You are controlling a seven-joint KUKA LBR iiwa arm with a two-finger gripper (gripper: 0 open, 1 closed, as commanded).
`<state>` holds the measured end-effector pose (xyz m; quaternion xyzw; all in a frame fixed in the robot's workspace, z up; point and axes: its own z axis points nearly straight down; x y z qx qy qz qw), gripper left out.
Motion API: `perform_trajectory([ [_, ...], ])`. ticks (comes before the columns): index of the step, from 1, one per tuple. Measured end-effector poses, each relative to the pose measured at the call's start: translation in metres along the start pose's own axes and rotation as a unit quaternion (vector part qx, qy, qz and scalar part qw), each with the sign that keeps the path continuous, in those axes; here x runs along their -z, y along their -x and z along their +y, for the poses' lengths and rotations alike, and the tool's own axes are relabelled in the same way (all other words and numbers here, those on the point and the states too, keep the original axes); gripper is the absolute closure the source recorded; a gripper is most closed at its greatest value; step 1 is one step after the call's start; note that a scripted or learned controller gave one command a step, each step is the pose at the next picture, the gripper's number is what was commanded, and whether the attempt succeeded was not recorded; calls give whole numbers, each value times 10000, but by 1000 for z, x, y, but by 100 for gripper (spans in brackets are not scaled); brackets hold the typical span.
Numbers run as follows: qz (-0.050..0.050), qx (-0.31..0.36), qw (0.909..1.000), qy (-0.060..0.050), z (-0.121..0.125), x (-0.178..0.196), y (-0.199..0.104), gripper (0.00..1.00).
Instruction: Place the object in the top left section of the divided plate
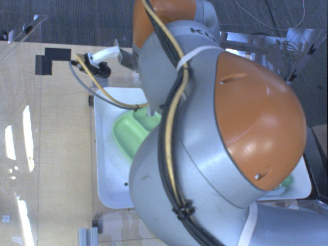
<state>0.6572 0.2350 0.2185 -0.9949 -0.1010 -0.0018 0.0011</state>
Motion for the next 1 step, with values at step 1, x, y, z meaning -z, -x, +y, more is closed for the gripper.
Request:
perform_trajectory([
  [1,0,20,10000,-17,-3,-125,3,0],
])
